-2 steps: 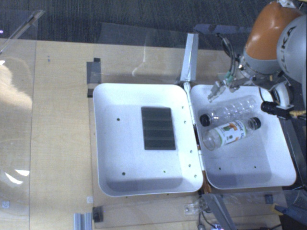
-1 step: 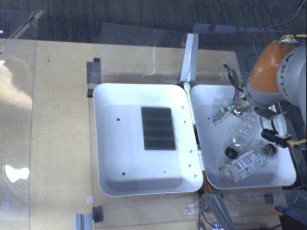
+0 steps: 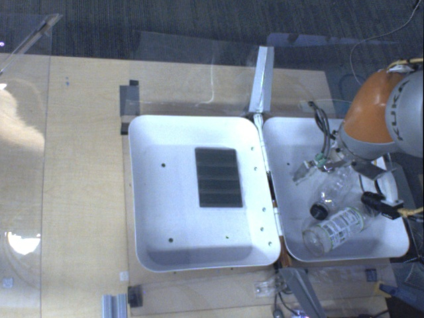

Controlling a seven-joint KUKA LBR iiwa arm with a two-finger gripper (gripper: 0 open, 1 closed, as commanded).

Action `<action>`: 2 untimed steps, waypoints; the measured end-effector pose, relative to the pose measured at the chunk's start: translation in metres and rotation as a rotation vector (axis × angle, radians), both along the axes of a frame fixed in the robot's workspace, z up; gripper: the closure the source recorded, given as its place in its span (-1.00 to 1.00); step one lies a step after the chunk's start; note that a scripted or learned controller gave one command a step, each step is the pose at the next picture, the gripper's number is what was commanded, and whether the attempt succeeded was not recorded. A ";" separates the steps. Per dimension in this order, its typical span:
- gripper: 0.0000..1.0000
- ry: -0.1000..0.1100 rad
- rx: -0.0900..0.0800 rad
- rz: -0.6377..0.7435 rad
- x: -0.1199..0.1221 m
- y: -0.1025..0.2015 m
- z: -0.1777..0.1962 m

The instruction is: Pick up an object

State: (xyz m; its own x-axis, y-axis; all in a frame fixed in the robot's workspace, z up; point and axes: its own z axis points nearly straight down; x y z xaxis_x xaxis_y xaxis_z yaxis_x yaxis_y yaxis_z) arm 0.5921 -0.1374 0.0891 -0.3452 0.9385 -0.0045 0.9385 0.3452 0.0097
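The gripper hangs low inside the right bin, near its middle, under the grey arm with its orange band. How it is set cannot be told; glare and cables blur it. Just below it lie two clear plastic bottles: one with a black cap, touching or nearly so, and beyond that a labelled bottle close to the bin's near edge. To the gripper's left, past the dividing rims, the left bin holds a dark ridged block, with open floor all around.
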 end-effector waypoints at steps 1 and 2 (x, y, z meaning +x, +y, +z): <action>-1.00 0.001 0.001 0.236 -0.036 -0.019 0.009; -1.00 -0.009 -0.005 0.225 -0.091 -0.003 0.002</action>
State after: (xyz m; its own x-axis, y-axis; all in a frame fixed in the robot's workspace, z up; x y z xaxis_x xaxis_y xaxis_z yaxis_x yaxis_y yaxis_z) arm 0.5014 -0.1401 0.0907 -0.5460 0.8377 -0.0135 0.8376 0.5461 0.0152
